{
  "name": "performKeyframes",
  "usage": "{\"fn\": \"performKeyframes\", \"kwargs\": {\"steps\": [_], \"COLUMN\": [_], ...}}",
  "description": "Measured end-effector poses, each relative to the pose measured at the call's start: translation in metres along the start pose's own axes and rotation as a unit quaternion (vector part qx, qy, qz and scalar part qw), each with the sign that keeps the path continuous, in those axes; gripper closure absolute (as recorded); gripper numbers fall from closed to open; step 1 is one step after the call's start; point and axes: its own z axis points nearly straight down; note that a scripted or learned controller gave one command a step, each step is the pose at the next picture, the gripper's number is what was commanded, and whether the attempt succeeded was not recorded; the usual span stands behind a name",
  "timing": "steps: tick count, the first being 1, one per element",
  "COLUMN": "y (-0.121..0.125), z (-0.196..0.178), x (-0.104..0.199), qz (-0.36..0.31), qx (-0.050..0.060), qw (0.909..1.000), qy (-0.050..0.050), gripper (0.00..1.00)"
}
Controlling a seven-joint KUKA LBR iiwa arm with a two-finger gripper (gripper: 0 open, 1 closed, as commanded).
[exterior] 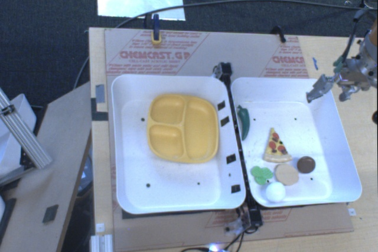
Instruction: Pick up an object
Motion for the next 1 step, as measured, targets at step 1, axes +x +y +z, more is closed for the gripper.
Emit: {"fn": "performKeyframes", "kwargs": {"steps": [1], "y": [0.0019], "z": [-0.0069], "x": [0.0008], "qz": [-0.002], "qx": [-0.006], "qw": [1.0], "qy": [-0.001], "gripper": [0.0]}}
